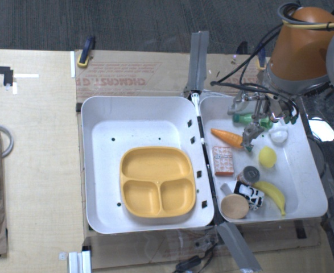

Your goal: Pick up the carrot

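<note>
Carrot (pixel 227 137) lies flat in the right bin (pixel 317 206), upper left part, thick end toward the divider, tip pointing at the gripper (pixel 250 142). Everything else taken rel. to the carrot: gripper just off its tip end, low over the bin floor, arm w/ orange band rising above and behind it. Fingers look to be a narrow pair hanging down beside the tip, nothing between them; how far apart they are, can't tell, too small and cluttered w/ cables.

Just below the carrot: small red box (pixel 223 160). Past the gripper, away from the carrot: lemon (pixel 267 157), banana (pixel 273 195) lower still. Green item behind the gripper, partly hidden.

Yellow tray (pixel 156 182) sits in the left bin, well apart from the carrot.

Judgement: carrot not yet grasped. It lies clear of neighbours on both long sides, prob. why an approach at its tip end works; closing across the body needs a shift toward its middle.
</note>
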Robot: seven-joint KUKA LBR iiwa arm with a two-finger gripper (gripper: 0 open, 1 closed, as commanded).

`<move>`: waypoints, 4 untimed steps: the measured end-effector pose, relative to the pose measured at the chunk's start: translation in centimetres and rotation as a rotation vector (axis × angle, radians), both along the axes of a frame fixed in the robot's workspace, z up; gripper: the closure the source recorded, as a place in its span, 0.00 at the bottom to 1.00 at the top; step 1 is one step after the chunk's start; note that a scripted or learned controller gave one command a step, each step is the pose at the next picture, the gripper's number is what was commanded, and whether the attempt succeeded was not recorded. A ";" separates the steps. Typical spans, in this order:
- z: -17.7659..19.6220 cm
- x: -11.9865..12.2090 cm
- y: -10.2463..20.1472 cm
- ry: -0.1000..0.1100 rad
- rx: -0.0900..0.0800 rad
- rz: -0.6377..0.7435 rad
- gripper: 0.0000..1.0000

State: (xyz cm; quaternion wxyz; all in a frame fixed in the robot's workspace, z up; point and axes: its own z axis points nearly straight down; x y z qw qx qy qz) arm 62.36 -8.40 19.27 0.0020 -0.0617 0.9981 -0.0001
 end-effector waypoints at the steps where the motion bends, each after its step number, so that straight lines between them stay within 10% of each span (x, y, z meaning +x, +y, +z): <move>1: 0.0 0.3 0.7 -0.001 0.000 0.248 0.00; 2: 0.0 3.5 3.4 -0.003 0.000 0.427 0.00; 3: -6.9 -1.2 -4.3 0.000 -0.001 0.529 0.00; 4: -4.4 3.7 -4.1 -0.004 -0.002 0.748 0.00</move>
